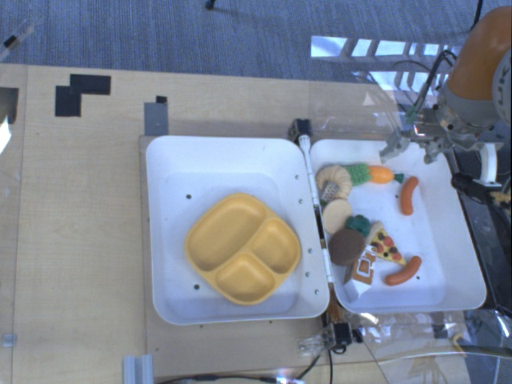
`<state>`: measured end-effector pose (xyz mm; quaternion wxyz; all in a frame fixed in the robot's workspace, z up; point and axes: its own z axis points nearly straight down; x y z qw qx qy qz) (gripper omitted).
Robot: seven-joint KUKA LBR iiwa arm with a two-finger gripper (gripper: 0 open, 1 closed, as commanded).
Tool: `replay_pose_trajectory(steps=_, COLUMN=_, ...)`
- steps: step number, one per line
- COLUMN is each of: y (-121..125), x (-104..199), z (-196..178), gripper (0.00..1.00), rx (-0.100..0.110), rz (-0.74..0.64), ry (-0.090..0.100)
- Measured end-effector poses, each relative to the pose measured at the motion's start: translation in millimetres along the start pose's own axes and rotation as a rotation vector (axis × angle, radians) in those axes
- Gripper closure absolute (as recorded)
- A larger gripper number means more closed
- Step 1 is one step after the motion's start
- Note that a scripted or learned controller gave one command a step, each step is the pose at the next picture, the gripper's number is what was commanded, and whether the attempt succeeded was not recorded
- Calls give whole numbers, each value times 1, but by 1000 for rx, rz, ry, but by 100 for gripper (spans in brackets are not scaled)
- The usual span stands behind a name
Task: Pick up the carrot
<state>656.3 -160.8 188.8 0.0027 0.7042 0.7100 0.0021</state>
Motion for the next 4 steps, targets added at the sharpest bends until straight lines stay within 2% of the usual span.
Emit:
replay_pose_trajectory(steps=1, y=15, x=-4, z=87, gripper=0, rx=-9, rz=58, ry=-2)
replay_pose_trajectory(steps=2, y=-28, x=-27, z=101, gripper=0, rx=0, rz=-29, ry=-2)
replay_pose_trajectory(steps=3, y=-77, x=-38, z=101, gripper=0, rx=0, rz=131, ry=10)
replay_pose_trajectory(steps=4, y=-73, x=-37, z=88, gripper=100, rx=-10, rz=125, ry=6)
